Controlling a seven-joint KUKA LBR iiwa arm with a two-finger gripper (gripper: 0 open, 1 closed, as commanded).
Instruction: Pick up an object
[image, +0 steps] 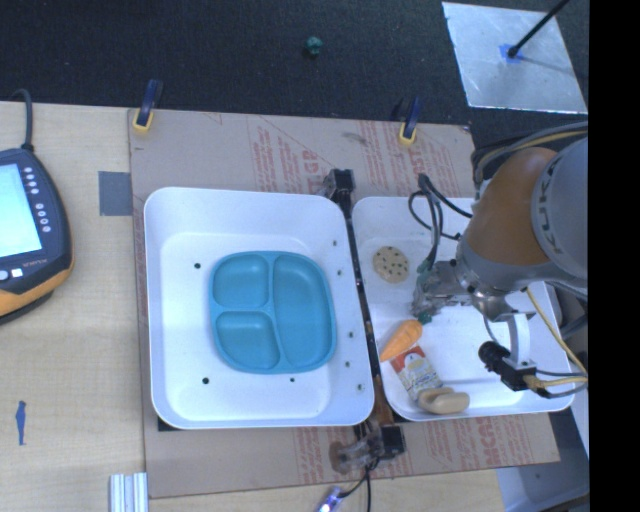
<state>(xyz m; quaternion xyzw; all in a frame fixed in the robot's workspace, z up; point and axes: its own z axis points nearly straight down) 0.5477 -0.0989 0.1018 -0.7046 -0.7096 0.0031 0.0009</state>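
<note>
In the right bin (395, 215) lie a round tan cookie (391, 263), an orange carrot (400, 339), a small labelled bottle (414, 372) and a beige bread-like piece (444, 402). My gripper (430, 300) hangs low over the middle of this bin, just right of the cookie and above the carrot's upper end. The wrist and cables cover its tip, and nothing shows between the fingers.
The left bin (180, 225) holds a blue three-compartment plate (272, 310). A teach pendant (25, 235) lies at the far left of the bench. Clamps (147, 105) pin the cardboard at the back edge. The grey arm with its orange band (520, 215) fills the right side.
</note>
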